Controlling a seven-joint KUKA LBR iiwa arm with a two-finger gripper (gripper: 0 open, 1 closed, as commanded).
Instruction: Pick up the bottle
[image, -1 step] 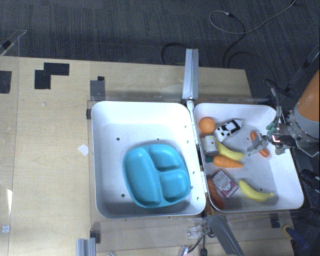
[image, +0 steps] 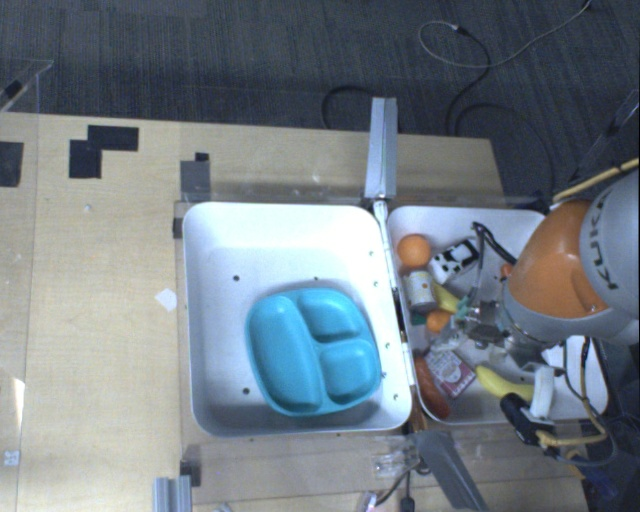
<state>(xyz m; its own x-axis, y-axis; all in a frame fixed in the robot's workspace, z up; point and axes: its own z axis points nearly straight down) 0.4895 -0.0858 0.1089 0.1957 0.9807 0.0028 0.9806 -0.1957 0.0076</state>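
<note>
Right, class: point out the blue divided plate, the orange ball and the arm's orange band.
blue divided plate (image: 313, 350), camera view, on the ridge between its compartments.
orange ball (image: 413, 249), camera view, on its top surface.
orange band (image: 560, 265), camera view, on its broad curved face.

My desk (image: 90, 330) is pale wood, with black tape patches (image: 100, 148) toward ten o'clock. Beyond it at twelve lies dark grey carpet (image: 200, 45), where thin cables (image: 480, 50) loop toward one o'clock.
</note>
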